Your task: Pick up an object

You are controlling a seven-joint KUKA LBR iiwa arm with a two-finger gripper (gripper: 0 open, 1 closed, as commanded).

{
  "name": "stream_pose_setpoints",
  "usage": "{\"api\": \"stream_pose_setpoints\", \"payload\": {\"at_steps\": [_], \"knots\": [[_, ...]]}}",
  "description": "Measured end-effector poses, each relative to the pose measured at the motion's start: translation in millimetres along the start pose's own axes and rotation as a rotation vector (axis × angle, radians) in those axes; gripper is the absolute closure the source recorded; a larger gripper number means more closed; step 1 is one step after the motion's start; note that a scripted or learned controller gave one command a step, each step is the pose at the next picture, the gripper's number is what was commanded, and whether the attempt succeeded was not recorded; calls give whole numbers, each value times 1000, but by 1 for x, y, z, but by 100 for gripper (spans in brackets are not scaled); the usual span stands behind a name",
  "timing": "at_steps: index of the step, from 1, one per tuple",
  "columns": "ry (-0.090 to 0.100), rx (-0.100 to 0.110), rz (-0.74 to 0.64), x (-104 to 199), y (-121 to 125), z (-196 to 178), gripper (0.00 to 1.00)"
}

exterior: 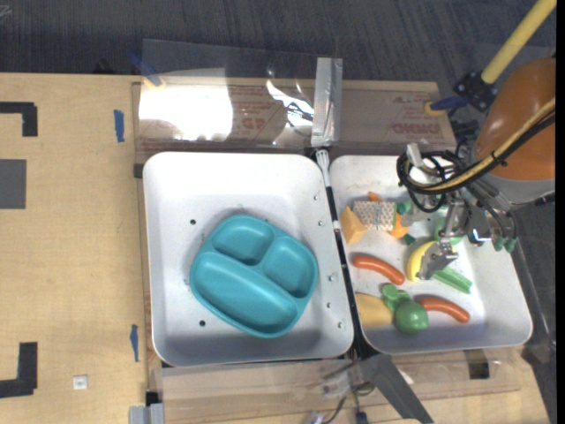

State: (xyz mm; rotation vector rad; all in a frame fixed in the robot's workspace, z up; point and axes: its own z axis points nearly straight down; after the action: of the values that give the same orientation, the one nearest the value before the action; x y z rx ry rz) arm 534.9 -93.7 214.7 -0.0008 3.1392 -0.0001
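From the camera above the bench, I reach in from the right and my gripper (439,259) hangs low over the middle of the right bin (516,321). My fingers sit right on the yellow banana (417,259); whether they are apart or closed on it I cannot tell, because the wrist and cables cover them.

The play food is gathered in this same bin. A green bean pod (455,280) lies just beside the banana, toward the right wall. One orange sausage (378,267) rests left of the banana, and a second orange sausage (443,307) lies nearer the front edge. A green round vegetable (410,314) sits close to the front edge, touching a pale yellow piece (372,310) by the front left corner. Near the back left of the bin are a tan wedge (353,226), a grey patterned block (379,213) and a small orange piece (400,229).

The left bin (168,193) carries a teal divided plate (254,274), lying flat around its middle and slightly toward the front edge. A strip of clear plastic sheet (238,104) lies beyond the back edges of both bins.
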Motion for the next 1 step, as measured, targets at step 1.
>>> {"api": "stream_pose_setpoints", "payload": {"at_steps": [1], "knots": [[-5,0,156,-30,-26,123,0]]}}
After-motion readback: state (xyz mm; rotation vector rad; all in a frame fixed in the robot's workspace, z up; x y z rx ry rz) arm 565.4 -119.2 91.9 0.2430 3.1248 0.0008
